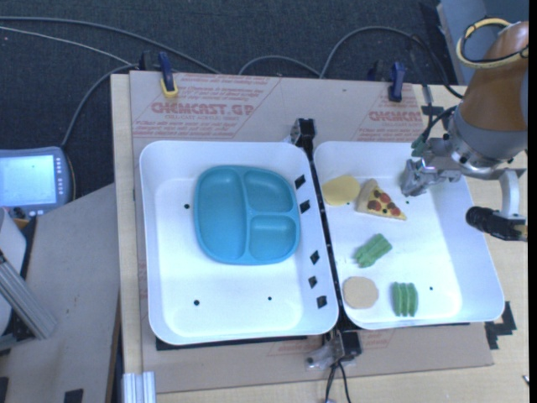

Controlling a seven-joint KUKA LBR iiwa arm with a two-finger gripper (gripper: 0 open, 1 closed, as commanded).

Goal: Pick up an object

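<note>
- Gripper (417,177): at 2 o'clock in the right bin (470,250); whether clenched or released, I cannot tell; nothing visibly held.
- Pizza slice (380,201): nearest candidate, at the gripper's 8 o'clock, lying on the bin floor.
- Progress: judged early; no object lifted, descent and grasp remain.

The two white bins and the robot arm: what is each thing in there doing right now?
Blue plastic divided plate: flat in the left white bin, nothing on it.
Toy pizza slice: lying flat in the right white bin.
Yellow toy piece: flat, beside the pizza slice.
Green leafy toy: lying mid-bin.
Tan round toy: flat, near front.
Green bean toy: lying flat beside it.
End effector: above the right bin, close to the pizza slice.
</note>
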